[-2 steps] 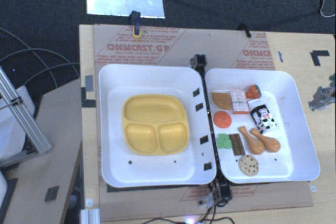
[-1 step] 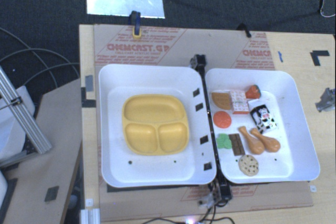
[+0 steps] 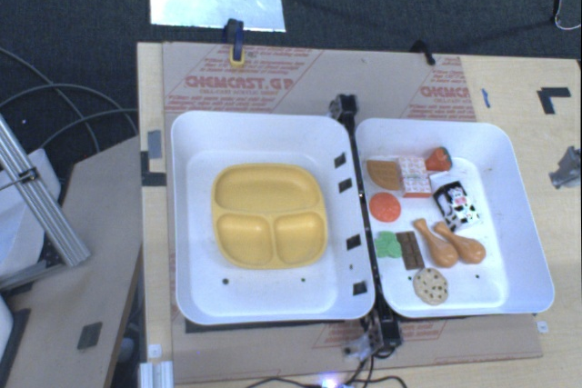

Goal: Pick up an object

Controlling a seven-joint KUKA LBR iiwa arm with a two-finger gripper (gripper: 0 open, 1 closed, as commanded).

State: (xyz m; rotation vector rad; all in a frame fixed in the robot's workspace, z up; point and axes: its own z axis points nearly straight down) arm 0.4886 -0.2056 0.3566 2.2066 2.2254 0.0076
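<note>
The gripper (image 3: 566, 166) was seen at the right edge, its state undeterminable; the toy food (image 3: 427, 223) lay at its eight o'clock, well apart

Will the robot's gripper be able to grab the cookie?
Probably yes. The chocolate-chip cookie lies flat near the front of the right bin, nothing on top, with a small gap to the chocolate bar. The gripper waits by the bin's right side.

You're looking at a lab bench (image 3: 509, 73): two white bins (image 3: 273, 127), clamped cardboard, aluminium framing (image 3: 41, 195) left, loose cables, dark carpet.
</note>
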